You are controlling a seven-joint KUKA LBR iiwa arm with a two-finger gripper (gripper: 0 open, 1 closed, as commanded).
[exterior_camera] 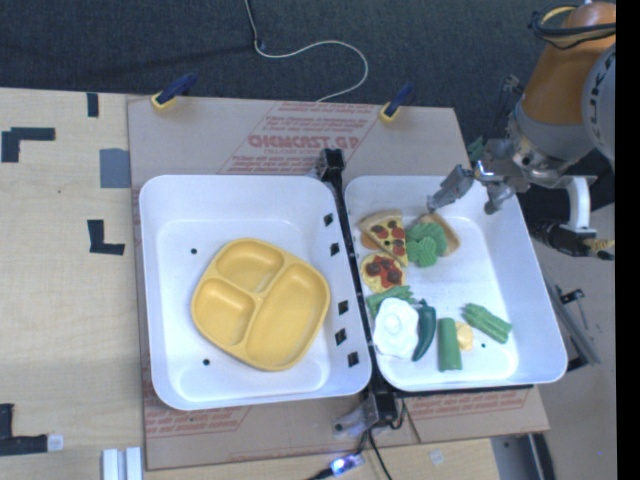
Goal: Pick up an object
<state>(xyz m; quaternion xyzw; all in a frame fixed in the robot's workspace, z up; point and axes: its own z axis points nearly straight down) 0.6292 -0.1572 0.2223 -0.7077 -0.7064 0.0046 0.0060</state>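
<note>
Two white bins sit side by side on your bench, on a cardboard sheet (300,138) held by two clips (173,90) at its far edge. Your left bin (165,208) holds one yellow divided plate (260,303), lying flat near the middle with its three compartments bare.

Your right bin (520,268) carries all the toy food. Nearest the divider you see two pizza slices (383,233), one behind the other, with a broccoli piece (425,243) touching the far slice on its right side and resting partly on a tan piece under it. In front of those lies a leafy green piece (385,296), with a fried egg (395,328) overlapping it. A dark green pepper (424,330) curves along the egg's right edge, and just beside that lies a green stick with a yellow end (449,345). A ridged green piece (487,322) lies a little apart, toward the bin's right wall.

Your gripper (468,192) hangs over the far right part of the right bin, near the broccoli but apart from it. Its two fingers are spread wide, one toward the broccoli and one toward the bin's right wall, and you can see nothing between them. The arm (570,78) comes in from the right, orange band uppermost.

A white cable (300,48) loops across the dark floor beyond the bench.
</note>
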